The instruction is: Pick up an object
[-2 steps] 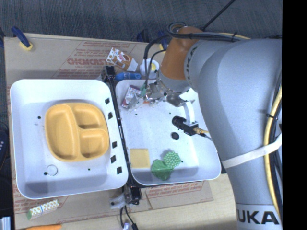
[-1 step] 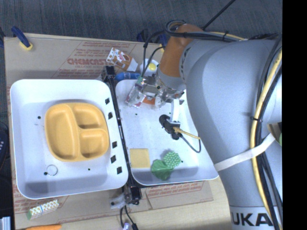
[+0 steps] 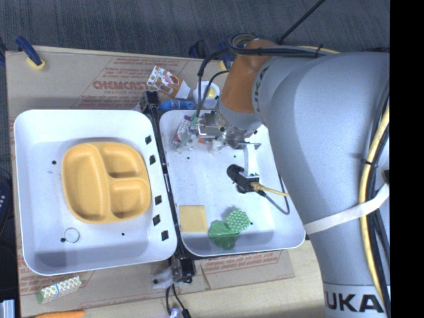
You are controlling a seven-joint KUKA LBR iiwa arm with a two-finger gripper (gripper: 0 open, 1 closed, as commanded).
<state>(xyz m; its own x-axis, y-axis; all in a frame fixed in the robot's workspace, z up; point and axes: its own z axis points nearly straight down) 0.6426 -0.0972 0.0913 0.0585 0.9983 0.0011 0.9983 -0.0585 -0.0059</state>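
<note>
Hanging over the far-left corner of the right bin (image 3: 212,191), the gripper (image 3: 199,130) sits low, close to the bin's far wall. Whether it is open or shut cannot be told, and nothing can be seen held in it. A small mottled scrap (image 3: 181,135) shows just beside it, towards the left edge, but it is too blurred to name or to say whether it is touched.

The step in hand looks like the descent for a grasp in that corner. To do it well, the gripper should come straight down and stay clear of the two walls that meet there, since a thing lying against a wall leaves little room on that side. It should close only once the thing is properly straddled, then lift slowly enough to show whether the grasp has taken.

The right bin also holds the plainer candidates. A flat yellow pad (image 3: 193,218) lies at the near edge towards the left corner. A green lump (image 3: 228,229) is just beside it along the same edge. The lump probably offers more to grip than the pad, which lies flush with the floor.

The left bin (image 3: 40,138) holds a yellow tray (image 3: 106,181) with three compartments, all bare, set near the middle. A small clear ring (image 3: 71,235) lies by the near-left corner.
</note>
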